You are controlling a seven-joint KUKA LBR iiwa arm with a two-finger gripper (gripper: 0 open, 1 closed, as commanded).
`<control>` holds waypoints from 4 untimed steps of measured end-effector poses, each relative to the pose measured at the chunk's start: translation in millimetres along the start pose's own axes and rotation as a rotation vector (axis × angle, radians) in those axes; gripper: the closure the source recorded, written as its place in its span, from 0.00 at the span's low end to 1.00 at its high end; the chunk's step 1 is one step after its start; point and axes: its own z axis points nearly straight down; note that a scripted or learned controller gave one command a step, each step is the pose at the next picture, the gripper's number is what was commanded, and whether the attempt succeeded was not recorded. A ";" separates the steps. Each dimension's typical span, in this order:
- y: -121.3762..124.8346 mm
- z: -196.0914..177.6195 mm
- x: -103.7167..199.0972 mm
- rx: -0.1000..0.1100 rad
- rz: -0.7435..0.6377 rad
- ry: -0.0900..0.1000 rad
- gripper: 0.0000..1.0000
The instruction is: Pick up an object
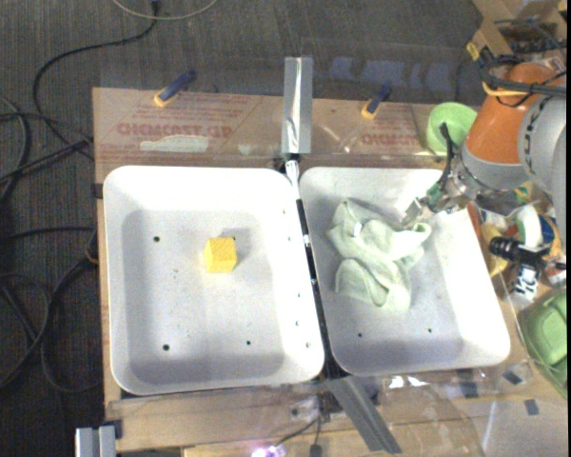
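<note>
Camera view has my arm reaching in from the right, the gripper (426, 208) low over the right bin (457, 336) at the upper right corner of the pale green cloth (376, 255). The cloth lies crumpled across the middle of that bin, and its top edge seems to rise toward the fingertips. I cannot tell whether the claw is open, closed, or has fabric pinched; the fingers are too small and blur into the cloth at this angle.

The other candidate, a yellow block (221, 254), sits alone in the left bin (152, 350), well apart from the arm.

My worry is the grip. If I have only a thin fold at the very edge, I judge it could slide out as the arm lifts, since most of the cloth's weight drags on the bin floor. The gripper is also near the bin's right wall, so a sideways move might clip the rim. A trailing cloth could snag on the divider (309, 255) between the bins if I carry it left.
</note>
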 end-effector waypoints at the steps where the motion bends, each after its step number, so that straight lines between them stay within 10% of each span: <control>1: 38.5 -60.7 23.8 0.004 0.066 -0.003 1.00; 2: 38.2 -60.4 23.7 0.005 0.067 -0.004 0.00; 3: 15.6 8.6 -5.3 0.002 -0.125 -0.002 0.00; 4: -15.3 -83.7 29.6 0.001 -0.115 -0.001 0.00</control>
